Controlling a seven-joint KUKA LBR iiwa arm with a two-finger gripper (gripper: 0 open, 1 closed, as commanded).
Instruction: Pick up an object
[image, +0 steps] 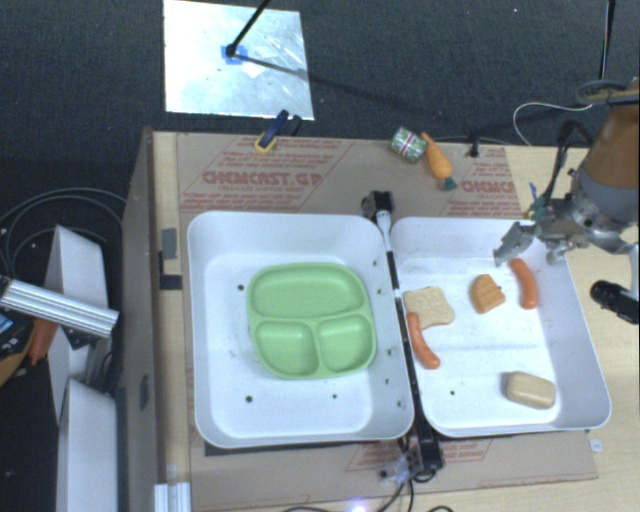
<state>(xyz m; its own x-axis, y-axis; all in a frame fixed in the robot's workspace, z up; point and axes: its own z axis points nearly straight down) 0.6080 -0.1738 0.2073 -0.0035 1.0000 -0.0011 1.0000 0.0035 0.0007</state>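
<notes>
Nothing is lifted yet: the grey two-finger gripper (532, 243) hangs over the right white bin (580, 330) with its fingers spread and nothing between them. Just below it lies the red-orange toy sausage (524, 282), likely its target, on the bin floor

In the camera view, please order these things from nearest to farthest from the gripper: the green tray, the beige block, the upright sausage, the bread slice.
From the gripper:
1. Upright sausage, just below it, right bin.
2. Bread slice, right bin's left side.
3. Beige block, right bin's near corner.
4. Green tray, left bin.
</notes>
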